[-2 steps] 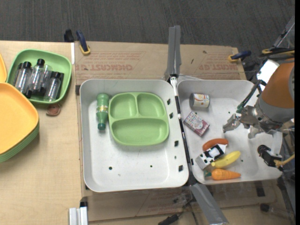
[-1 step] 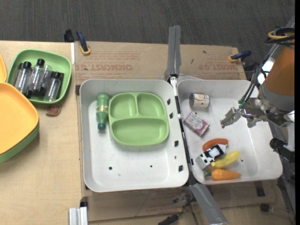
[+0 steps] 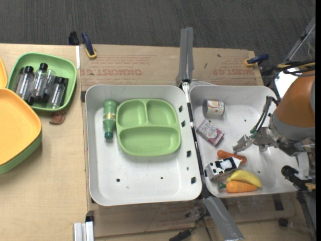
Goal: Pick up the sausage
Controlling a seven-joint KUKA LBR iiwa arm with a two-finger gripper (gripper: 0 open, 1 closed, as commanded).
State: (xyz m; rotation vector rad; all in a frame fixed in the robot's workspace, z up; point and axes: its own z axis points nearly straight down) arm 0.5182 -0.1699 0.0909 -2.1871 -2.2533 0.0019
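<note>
The sausage (image 3: 232, 155) lay in the right bin (image 3: 251, 97), in the lower middle of that bin, a short reddish-orange piece lying roughly crosswise. The gripper (image 3: 242, 144) hung just above and to the right of it, tilted down toward it from the arm (image 3: 296, 109) at the right edge of the frame. That slanted approach probably suited a thing lying flat on the bin floor. Whether the gripper was open or closed could not be told, and nothing could be seen held in it. Whether it touched the sausage could not be told either.

The sausage sat in a crowded spot. A black-and-white toy (image 3: 223, 166) lay just below it, touching or nearly so. A banana (image 3: 247, 176) and a carrot (image 3: 239, 187) lay below that, close to the bin's lower wall. These three seemed the likeliest to get in the way, since a grasp closing low could have caught the toy instead. A pink packet (image 3: 209, 131) lay up and to the left of the sausage, near but apart, and a can (image 3: 214, 107) lay on its side further up. Neither looked likely to interfere.

The left bin (image 3: 145, 190) held a green divided plate (image 3: 148, 127) with a green bottle (image 3: 109, 118) lying beside its left edge, well apart from the work. On the desk (image 3: 50, 185) at the left of the frame stood a green tray (image 3: 67, 69) of small bottles and a stack of yellow plates (image 3: 17, 134).
</note>
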